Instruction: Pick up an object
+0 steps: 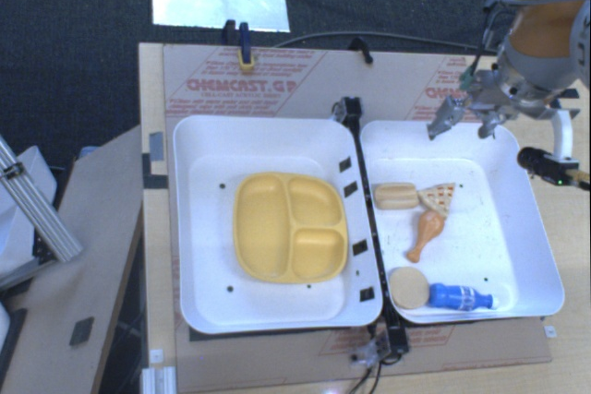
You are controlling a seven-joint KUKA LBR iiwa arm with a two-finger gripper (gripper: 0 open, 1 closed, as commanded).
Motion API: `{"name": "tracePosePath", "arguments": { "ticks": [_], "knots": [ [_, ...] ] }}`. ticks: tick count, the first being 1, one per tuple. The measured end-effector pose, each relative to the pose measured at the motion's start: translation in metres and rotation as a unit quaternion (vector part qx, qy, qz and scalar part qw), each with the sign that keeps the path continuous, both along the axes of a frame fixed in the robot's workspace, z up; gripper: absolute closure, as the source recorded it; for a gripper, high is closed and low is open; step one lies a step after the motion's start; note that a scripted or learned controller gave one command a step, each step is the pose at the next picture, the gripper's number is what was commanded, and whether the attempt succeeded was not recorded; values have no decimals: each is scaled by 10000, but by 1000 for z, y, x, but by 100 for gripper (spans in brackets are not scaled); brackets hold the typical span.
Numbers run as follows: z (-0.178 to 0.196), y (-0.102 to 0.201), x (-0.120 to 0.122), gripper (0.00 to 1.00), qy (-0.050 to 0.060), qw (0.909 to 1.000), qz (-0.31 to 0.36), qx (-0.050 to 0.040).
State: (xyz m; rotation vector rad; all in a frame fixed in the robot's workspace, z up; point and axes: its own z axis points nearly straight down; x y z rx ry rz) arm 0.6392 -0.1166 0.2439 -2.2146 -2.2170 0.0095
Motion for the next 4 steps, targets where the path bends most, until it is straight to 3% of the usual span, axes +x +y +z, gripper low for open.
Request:
{"name": "tracePosePath", "arguments": {
  "ticks": [1, 4],
  "knots": [
    [7, 0, 2, 0, -56, 10000, 10, -7],
    [-139, 8, -1, 0, -44, 10000, 16, -5]
  ]
}}
